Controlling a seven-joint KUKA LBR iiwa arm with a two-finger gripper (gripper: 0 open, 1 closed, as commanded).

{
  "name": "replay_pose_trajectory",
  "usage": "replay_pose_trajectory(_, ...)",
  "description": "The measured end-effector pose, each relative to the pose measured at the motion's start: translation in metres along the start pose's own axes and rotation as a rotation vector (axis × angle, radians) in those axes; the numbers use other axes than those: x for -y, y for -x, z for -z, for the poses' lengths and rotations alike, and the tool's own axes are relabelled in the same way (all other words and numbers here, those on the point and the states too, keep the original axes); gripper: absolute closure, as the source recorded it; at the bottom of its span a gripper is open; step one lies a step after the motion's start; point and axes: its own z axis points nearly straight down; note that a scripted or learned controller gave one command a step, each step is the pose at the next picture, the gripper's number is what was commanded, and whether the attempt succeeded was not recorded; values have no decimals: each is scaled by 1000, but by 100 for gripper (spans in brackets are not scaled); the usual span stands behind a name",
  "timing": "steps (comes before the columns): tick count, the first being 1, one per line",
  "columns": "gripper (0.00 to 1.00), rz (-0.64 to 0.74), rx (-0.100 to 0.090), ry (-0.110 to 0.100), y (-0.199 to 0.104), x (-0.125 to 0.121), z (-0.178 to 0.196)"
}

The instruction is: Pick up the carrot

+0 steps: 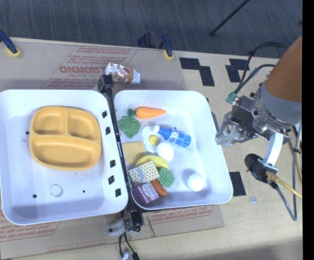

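The hand [227, 137] hangs off the bin's [213, 118] right edge; the carrot [150, 112] lies well left; grip unclear.

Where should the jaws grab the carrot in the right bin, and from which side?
Probably across the thick middle of the carrot, coming straight down from above. It lies flat, lengthwise left to right near the bin's far wall, with a leafy green close by its left end.
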Motion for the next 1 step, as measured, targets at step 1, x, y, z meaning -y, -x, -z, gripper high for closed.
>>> replay_pose_trajectory(1, 100, -237, 0, -4, -28, 17, -114)
